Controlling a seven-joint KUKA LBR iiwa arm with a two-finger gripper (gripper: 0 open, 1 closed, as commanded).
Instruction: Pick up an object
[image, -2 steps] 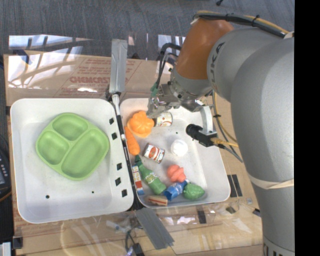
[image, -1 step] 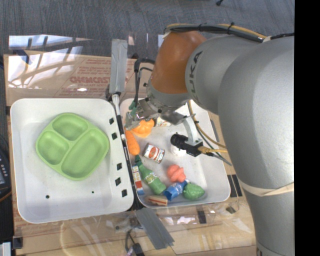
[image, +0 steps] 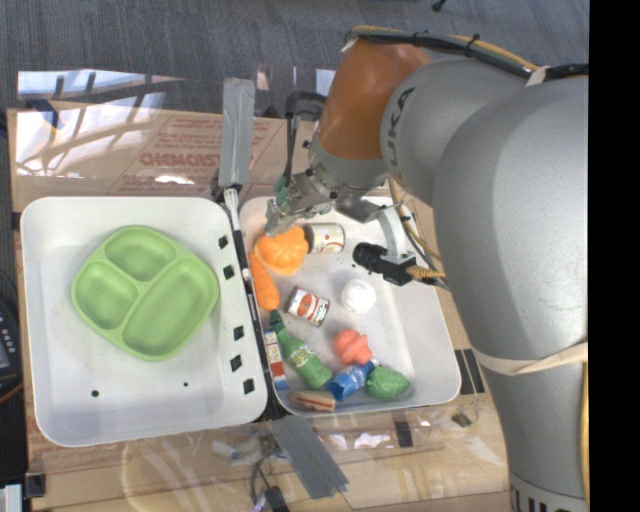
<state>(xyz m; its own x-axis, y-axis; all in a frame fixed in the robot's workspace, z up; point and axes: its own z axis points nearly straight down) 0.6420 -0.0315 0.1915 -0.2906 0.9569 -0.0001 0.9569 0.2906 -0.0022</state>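
Nearest the camera, along the front wall of the right bin (image: 440, 385), a row of small things lies untouched: a sandwich-like piece (image: 313, 401), a blue packet (image: 351, 381), a green lump (image: 387, 383) and a green bottle (image: 303, 361). Just behind them sits a pink-orange toy (image: 351, 346), then a small can with a red label (image: 308, 306) and a white ball (image: 359, 295). An orange carrot (image: 264, 285) lies along the left wall of this bin.

In the left bin (image: 60, 400) a green divided plate (image: 146, 290) rests alone.

Farther back, the pincer (image: 292, 205) is down at the far left corner of the right bin, right above an orange pumpkin-shaped toy (image: 283, 250), with a pale jar (image: 325, 238) just beside it. Whether the pincer is wide or narrow I cannot tell; the wrist hides it, and nothing shows between its tips.

By my reading the task is at the reach stage: every object lies in a bin, none lifted. The pumpkin toy looks the likely target. Closing on it and raising it clear remain.
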